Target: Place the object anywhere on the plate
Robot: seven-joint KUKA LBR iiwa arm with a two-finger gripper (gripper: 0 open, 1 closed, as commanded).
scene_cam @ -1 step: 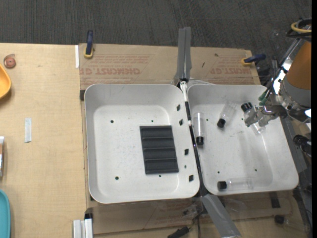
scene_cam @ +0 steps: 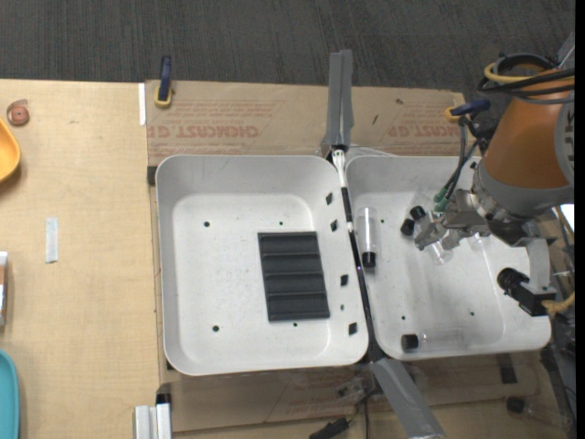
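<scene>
I see the black ridged plate (scene_cam: 294,276) mid-floor in the left bin (scene_cam: 183,176). A silver marker-like object (scene_cam: 366,237), probably the target, lies along the right bin's (scene_cam: 475,332) left wall. Gripper (scene_cam: 437,239) hovers beside it; grip state unclear. That wall could block a clean grasp.

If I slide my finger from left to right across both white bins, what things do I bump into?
Black ribbed rectangular block → silver cylinder with a black tip → small black cap → grey metal pincer
</scene>
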